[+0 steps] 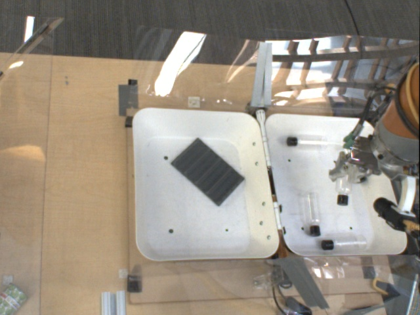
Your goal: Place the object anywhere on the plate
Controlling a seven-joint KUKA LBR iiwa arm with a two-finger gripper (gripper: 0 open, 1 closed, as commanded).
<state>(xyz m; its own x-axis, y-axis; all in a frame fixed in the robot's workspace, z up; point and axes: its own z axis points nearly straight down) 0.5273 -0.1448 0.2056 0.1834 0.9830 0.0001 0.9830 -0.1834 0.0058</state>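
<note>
A dark grey ribbed plate point(207, 170) lies at an angle in the middle of the left bin point(151, 235). Several clear tubes with black caps lie in the right bin point(387, 245). One tube point(306, 139) is near the bin's back edge, one point(310, 212) is at the front left, and one point(341, 244) lies along the front edge. Another capped tube point(342, 194) sits directly below my gripper point(346, 170), which hangs low over the middle of the right bin. Whether the gripper touches that tube is unclear.
A raised divider point(268, 169) separates the two bins. The arm's grey wrist and orange band point(401, 120) cover the right bin's far right side. A clear pane with metal brackets point(262, 77) stands behind the bins.
</note>
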